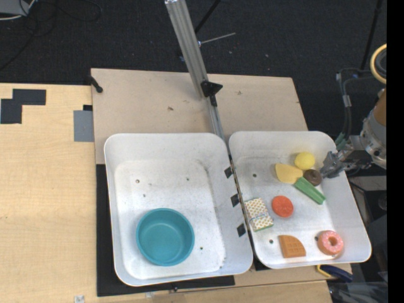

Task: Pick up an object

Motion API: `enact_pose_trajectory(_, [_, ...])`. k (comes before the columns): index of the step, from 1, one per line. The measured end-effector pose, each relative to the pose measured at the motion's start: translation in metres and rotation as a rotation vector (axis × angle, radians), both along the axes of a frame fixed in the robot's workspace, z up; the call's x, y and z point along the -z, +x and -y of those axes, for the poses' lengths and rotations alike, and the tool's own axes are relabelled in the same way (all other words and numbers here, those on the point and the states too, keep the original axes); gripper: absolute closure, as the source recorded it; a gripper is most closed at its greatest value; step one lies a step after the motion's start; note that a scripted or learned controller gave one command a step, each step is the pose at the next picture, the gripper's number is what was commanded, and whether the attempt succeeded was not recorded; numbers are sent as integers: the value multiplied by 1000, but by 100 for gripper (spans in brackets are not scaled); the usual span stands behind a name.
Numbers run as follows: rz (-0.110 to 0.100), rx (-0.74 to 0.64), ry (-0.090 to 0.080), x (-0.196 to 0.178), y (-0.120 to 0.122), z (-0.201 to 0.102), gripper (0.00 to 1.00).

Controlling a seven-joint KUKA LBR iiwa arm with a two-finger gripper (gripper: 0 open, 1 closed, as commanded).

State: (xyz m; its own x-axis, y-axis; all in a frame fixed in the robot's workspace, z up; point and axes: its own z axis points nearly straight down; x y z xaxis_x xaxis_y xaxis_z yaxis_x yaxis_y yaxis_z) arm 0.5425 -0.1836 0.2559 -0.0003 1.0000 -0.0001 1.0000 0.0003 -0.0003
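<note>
At nine o'clock on the desk point(50, 188) sits the left bin point(126, 163), holding one teal bowl point(165, 236). Move your eye rightward to the right bin point(252, 145): one checkered block point(258, 213), one red disc point(282, 206), one orange wedge point(291, 246), one yellow wedge point(287, 173), one yellow ball point(304, 160), one green stick point(308, 191) and one pink doughnut point(330, 243). At three o'clock your claw point(323, 171) hovers low at the bin's edge, over the green stick's upper end; whether it is released or clenched you cannot tell from here. That stick looks the likeliest target. To do this well, centre over its middle, line up across its narrow width, and descend clear of the yellow wedge beside it.
</note>
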Motion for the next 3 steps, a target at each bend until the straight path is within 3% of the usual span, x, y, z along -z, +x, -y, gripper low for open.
enact_pose_trajectory(1, [0,0,0,0,0,0,0])
enact_pose_trajectory(3, [-5,0,1,105,-1,4,0])
